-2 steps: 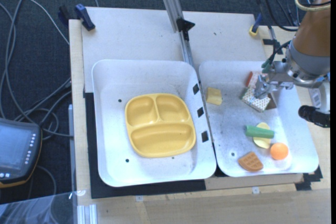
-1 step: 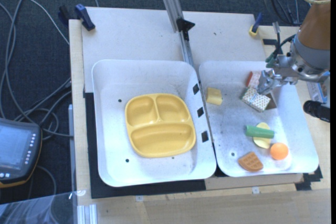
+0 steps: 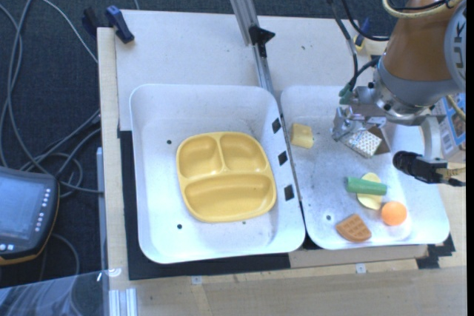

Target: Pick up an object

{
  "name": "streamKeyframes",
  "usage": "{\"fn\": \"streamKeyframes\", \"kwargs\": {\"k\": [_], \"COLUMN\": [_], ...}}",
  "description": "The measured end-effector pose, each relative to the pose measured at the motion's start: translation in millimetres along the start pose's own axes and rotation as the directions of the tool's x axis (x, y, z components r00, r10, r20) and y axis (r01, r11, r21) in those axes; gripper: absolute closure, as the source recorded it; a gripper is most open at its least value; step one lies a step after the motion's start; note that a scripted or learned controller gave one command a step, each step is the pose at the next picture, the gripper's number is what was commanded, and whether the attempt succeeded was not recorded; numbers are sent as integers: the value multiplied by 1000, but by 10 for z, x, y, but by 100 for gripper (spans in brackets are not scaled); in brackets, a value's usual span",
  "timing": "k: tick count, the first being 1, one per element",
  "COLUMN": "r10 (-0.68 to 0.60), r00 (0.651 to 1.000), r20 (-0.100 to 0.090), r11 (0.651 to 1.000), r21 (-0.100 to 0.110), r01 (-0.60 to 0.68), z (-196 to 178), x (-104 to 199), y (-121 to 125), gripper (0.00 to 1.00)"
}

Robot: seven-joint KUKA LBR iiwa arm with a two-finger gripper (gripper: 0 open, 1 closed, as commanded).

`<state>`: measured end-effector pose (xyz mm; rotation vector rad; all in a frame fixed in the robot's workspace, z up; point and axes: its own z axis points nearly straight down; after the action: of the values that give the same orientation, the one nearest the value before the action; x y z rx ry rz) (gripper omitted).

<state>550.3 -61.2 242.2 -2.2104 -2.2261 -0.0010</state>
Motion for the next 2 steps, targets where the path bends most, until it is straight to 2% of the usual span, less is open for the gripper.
{"fn": "streamKeyframes", "kwargs": {"k": [1,2], "r10": [0,1], "r00": [1000,1000], "r20": [0,1], "r11": [1000,1000], "r21": [-2,1], "r01": [0,-1], "z": [-80,82], "x": [528,1028], "y": [-54,-89], "gripper": [100,100]}}
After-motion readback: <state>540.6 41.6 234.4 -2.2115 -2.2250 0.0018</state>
